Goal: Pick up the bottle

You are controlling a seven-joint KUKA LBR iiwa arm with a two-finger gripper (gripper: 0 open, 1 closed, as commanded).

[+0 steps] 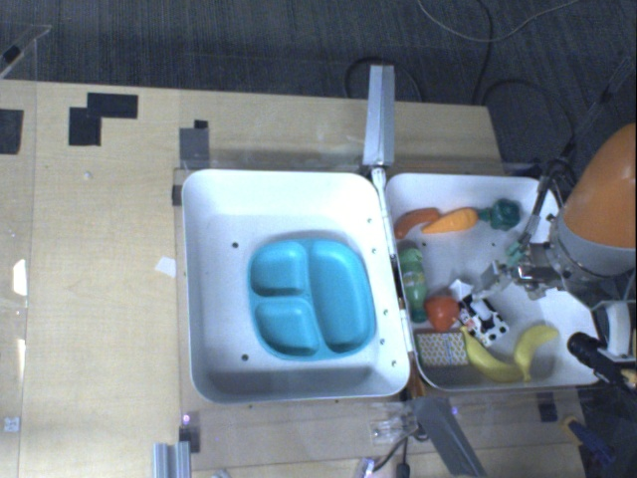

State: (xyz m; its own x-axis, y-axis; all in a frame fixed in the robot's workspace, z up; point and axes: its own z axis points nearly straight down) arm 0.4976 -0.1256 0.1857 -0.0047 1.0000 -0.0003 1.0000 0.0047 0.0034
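The bottle (411, 278) looks like a small green one lying against the left wall of the right bin (557, 319), just below a reddish item (413, 222). My gripper (515, 269) hangs over the middle of the right bin, about a hand's width to the right of the bottle and apart from it. Below the orange band, the grey wrist (589, 255) comes in from the right edge. Nothing can be made out in the gripper.
In the right bin are a carrot (451, 221), a teal object (505, 213), a red tomato (442, 312), a black-and-white toy (480, 319), a banana (509, 356) and a mesh-patterned block (441, 348). The left bin (214, 267) holds a blue divided tray (310, 297).
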